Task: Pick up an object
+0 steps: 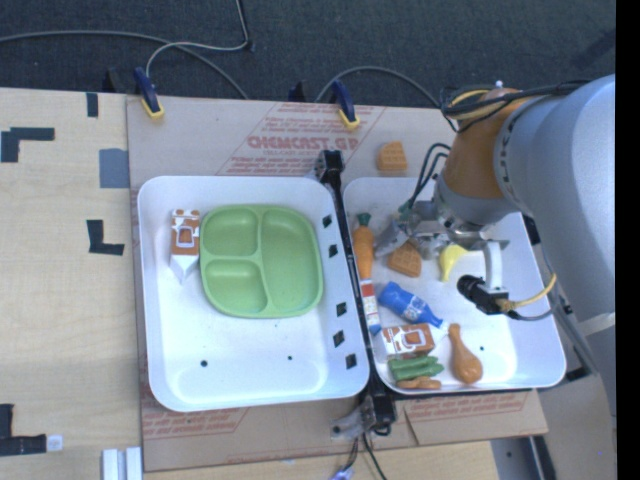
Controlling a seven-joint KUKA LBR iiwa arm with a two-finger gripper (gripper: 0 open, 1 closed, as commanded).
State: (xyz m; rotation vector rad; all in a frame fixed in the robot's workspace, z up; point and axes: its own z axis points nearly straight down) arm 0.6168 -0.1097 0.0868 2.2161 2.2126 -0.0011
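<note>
Gripper (400,240) hangs low over the right bin (535,368), just beside the bread (406,260) (its grip I cannot tell, perhaps touching). Best descend squarely, avoiding the carrot (362,248).

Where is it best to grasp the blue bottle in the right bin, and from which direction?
Probably grip the blue bottle across its body, coming from above. It lies flat, pointing diagonally, so the fingers should close across its narrow width. The carton lies close below it, so stay toward the upper end.

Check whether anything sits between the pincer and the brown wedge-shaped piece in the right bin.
Nothing visible does. The pincer hangs right above the brown wedge, with the carrot to its left and the yellow piece to its right, both clear.
</note>
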